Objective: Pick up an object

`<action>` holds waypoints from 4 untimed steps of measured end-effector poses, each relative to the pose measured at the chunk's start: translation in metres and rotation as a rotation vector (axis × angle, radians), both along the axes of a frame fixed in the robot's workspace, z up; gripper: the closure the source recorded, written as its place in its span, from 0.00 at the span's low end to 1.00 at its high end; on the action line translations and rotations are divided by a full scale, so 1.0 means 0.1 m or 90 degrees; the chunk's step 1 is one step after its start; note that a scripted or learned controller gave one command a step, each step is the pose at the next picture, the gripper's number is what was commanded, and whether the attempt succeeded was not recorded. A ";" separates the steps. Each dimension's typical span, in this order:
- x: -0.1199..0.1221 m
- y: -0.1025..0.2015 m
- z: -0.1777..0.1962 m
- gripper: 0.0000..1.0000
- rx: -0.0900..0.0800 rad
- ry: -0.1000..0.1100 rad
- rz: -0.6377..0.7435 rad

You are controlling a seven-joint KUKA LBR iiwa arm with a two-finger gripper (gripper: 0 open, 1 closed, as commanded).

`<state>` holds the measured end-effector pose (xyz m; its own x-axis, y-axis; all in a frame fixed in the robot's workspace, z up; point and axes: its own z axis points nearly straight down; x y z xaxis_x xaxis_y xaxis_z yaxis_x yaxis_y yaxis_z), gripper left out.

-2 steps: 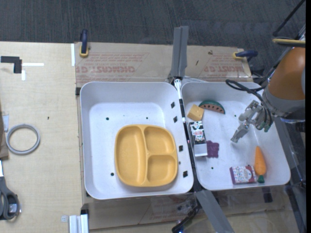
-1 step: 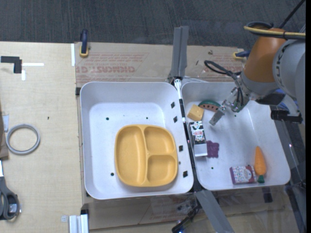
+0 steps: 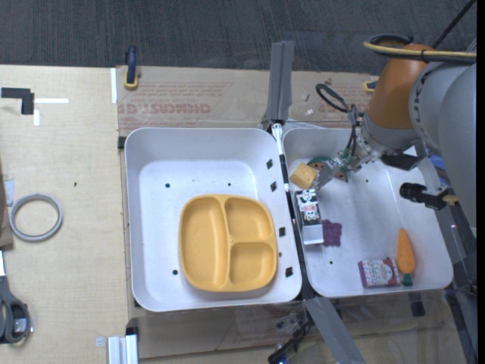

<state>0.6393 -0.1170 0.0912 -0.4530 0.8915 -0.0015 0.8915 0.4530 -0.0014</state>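
Objects for picking lie in right bin [image 3: 424, 279]: carrot [image 3: 406, 252], pink packet [image 3: 378, 272], purple piece [image 3: 332, 233], yellow block [image 3: 304, 176]. Left bin [image 3: 144, 226] holds yellow divided plate [image 3: 227, 243]. Fingers [image 3: 339, 168] low near yellow block; spread: cannot tell. Step: approach. Next: close on block, lift.

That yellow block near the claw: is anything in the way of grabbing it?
Nothing visible sits between them. The gripper hangs in the right bin just right of the yellow block, which lies by the bin's left wall. A black-and-white packet lies close below the block, off the direct path.
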 end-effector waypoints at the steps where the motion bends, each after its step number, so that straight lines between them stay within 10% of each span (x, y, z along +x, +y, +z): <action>1: 0.01 0.00 0.10 1.00 -0.002 -0.001 0.002; 2: 0.01 0.00 0.09 0.00 -0.002 -0.001 0.002; 3: 0.20 0.13 0.01 0.00 0.000 -0.002 -0.119; 4: 0.20 0.54 1.10 0.00 -0.001 -0.002 -0.032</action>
<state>0.6594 -0.0626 0.2014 -0.4077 0.9131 -0.0035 0.9131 0.4077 0.0003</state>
